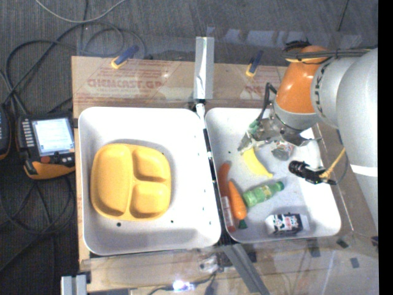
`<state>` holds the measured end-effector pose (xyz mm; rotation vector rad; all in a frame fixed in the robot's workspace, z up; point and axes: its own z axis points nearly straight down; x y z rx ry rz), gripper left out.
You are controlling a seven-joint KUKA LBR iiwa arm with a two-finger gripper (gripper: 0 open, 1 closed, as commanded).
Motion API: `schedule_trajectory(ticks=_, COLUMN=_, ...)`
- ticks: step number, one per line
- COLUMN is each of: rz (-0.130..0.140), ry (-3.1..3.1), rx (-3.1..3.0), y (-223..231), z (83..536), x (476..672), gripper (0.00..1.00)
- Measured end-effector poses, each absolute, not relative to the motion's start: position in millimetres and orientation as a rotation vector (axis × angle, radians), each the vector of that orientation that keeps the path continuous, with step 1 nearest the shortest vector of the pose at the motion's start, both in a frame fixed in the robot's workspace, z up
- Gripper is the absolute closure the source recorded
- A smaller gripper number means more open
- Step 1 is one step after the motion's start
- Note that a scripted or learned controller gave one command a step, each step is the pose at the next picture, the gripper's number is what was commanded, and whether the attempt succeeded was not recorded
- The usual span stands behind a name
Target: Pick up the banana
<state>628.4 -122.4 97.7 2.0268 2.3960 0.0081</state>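
Yellow banana (256, 163), right bin, tilted

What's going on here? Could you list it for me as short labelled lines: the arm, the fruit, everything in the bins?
arm: grey with orange band, reaching in from the right over the right bin
gripper: directly above the banana's upper end
banana: lying in the right bin
near banana: green bottle, carrot, small black-and-white carton
left bin: holds a yellow divided tray

Two bins (86, 183), one banana (256, 163), two carrots (237, 200)
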Motion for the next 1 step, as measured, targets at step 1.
schedule_trajectory(ticks=1, rz=-0.006, ry=2.419, rx=2.012, y=-40.8, z=237.3, x=621.1, gripper=1.0)
